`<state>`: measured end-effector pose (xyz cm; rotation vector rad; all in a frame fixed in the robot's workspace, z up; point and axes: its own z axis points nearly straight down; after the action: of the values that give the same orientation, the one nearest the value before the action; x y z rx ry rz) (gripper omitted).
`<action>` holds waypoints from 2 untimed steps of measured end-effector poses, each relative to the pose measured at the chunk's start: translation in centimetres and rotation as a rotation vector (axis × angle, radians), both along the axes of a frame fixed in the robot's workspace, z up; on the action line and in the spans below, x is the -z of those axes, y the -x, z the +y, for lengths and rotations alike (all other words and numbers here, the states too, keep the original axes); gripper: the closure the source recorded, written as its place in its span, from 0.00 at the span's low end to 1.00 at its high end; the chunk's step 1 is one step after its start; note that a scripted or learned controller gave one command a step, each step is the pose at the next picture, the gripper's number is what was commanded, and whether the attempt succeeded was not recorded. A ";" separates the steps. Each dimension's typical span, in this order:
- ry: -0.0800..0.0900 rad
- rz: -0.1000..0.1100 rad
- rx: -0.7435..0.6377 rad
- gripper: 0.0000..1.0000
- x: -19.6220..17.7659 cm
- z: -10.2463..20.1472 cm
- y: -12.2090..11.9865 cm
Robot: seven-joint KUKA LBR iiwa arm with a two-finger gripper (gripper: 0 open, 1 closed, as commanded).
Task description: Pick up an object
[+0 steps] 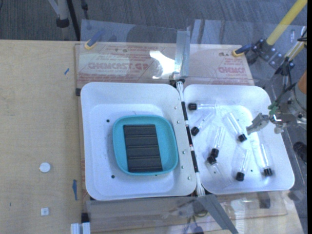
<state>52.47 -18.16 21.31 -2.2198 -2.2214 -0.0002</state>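
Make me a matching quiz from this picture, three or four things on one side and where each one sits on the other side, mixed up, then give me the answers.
Things:
1. teal tray
2. clear tubes with black caps
3. gripper
4. small white disc

Places:
A. on the bare wooden bench, left of both bins
B. in the left bin
C. lying scattered in the right bin
D. over the right side of the right bin

Pairs: 1-B, 2-C, 3-D, 4-A
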 end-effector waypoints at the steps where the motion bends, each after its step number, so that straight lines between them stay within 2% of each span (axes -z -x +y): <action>1: -0.006 0.001 -0.096 0.00 11.2 -3.1 -3.7; 2: -0.007 -0.001 -0.093 0.00 10.0 -3.6 -2.5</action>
<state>55.01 -21.80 11.32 -2.1119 -2.3187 -0.0090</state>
